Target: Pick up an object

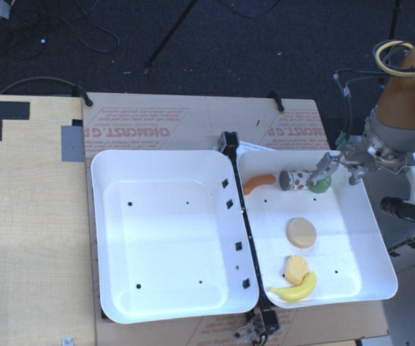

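From my remote station I see two white bins side by side on the tabletop (pixel 34 215): the left bin (pixel 161 305) and the right bin (pixel 369 244). The arm (pixel 396 107) reaches in from the right, and its claw (pixel 328 166) sits at the far right part of the right bin, just beside a green object (pixel 320 184); I cannot tell whether the claw is released or clenched, and I see nothing between its tips. Touching the green object on its left lies a small cylinder (pixel 294 179), long axis left to right, dark end pointing left. Near it, an orange sausage-shaped piece (pixel 259 183) lies with its long axis left to right, slightly tilted. A tan disc (pixel 301 233) rests flat mid-bin. At the near edge, a banana (pixel 297 289) curves left to right, touching a yellow-orange piece (pixel 295 269).
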Robot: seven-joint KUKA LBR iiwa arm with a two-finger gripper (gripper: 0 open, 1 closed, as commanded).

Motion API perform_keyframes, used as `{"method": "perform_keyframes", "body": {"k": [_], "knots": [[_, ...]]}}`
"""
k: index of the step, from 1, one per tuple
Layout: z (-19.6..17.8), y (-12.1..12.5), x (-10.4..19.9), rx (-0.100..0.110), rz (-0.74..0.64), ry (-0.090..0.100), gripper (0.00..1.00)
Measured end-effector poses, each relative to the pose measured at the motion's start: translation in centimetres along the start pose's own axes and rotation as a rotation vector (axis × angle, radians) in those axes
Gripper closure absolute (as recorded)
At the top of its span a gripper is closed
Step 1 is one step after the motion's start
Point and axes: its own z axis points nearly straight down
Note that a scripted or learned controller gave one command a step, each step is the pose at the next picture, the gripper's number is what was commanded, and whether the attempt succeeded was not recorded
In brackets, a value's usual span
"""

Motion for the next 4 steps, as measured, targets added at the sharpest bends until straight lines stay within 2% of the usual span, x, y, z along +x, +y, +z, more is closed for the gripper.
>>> {"method": "perform_keyframes", "body": {"k": [1, 2, 3, 4], "knots": [[12.3, -4.4, 1.6, 0.012, 0.000, 0.004, 0.00], [12.0, -10.1, 6.4, 0.007, 0.002, 0.004, 0.00], [11.0, -9.9, 6.1, 0.005, 0.008, 0.002, 1.00], [2.6, -3.8, 9.2, -0.010, -0.005, 0.000, 1.00]]}}
